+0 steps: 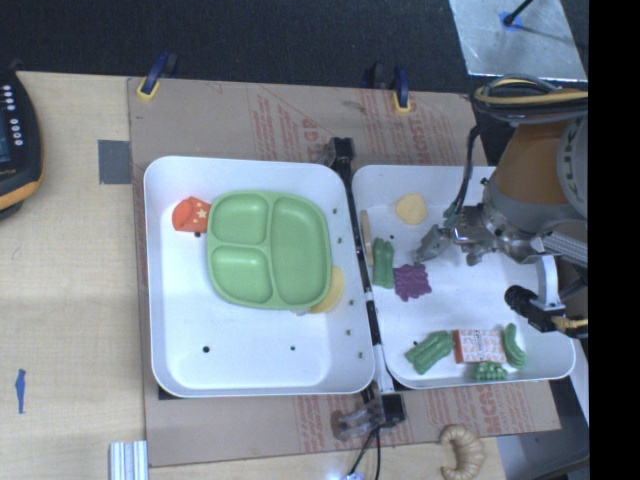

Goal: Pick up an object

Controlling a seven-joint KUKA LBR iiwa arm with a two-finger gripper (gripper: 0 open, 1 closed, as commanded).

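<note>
My pincer (437,245) hangs over the right bin (560,368), prongs spread apart with nothing between them, pointing toward the bin's left side. Just below and a touch left of the tips lies the purple grape bunch (412,281), the nearest thing to me, so I judge it the likeliest pick. It's a lumpy clump with no clear long axis, so any closing direction should do; what matters is that it lies slightly down-left of where I hover, not straight under me. Beside it, toward the divider, a green pickle (382,263) lies lengthwise along the bin wall, close enough to the grapes that I might nudge it. Up above my tips sits a pale yellow round piece (410,208), apart from everything. Along the bin's near edge: a green bean pod (429,351), a red-and-white packet (480,346), and more small green pieces (513,346) close by. Further out, the left bin (180,358) carries a green divided plate (268,249) with a red-orange piece (190,214) at its upper-left corner. Both bins rest on the tabletop (70,298).
</note>
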